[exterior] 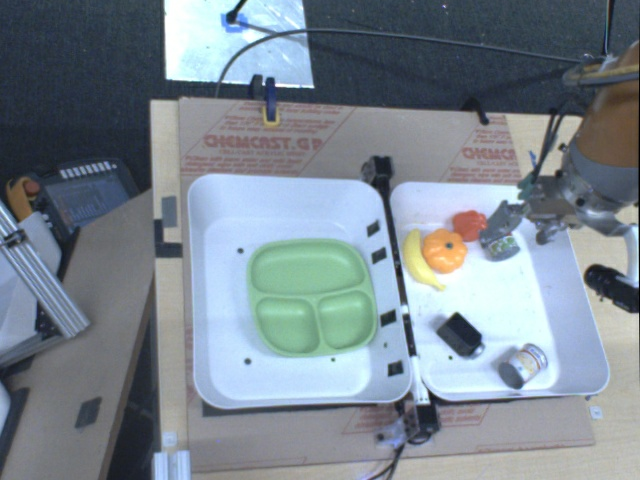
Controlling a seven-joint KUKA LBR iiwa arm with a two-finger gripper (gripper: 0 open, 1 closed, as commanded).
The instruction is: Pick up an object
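Gripper (500, 236), finger state indiscernible, hovers beside the red object (468, 223), seemingly approaching; next it must descend and close.

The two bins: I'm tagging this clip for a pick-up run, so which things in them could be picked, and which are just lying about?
Candidates, right bin:
banana
orange pumpkin
small red object
black block
tin can

Just lying about:
green divided plate in the left bin
blue-and-yellow clamp
cables
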